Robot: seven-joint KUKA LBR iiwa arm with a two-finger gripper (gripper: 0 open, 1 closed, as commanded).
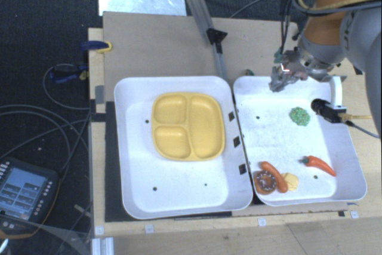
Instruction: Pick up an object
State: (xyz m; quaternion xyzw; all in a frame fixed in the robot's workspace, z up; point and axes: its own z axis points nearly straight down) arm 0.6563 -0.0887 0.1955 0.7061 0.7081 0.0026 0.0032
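Hanging over the far left corner of the right bin (343,146), the claw (279,84) sits low above bare white floor, and whether it is open or closed cannot be told from this slanted view; nothing shows between its tips. The nearest object, a green broccoli floret (299,116), lies in the same bin just to the right of the claw and nearer the camera, apart from it. It is small, round and bumpy. Well apart from the claw, along the bin's near edge, lie an orange carrot (319,165) with a green top, a reddish sausage (273,175), a brown frosted doughnut (264,182) touching the sausage, and a pale yellow piece (290,180) just beside them. That makes five small toy foods, one of each. Two white bins stand side by side on the table (155,45); the left bin (131,158) holds one yellow divided plate (187,126) with three compartments.
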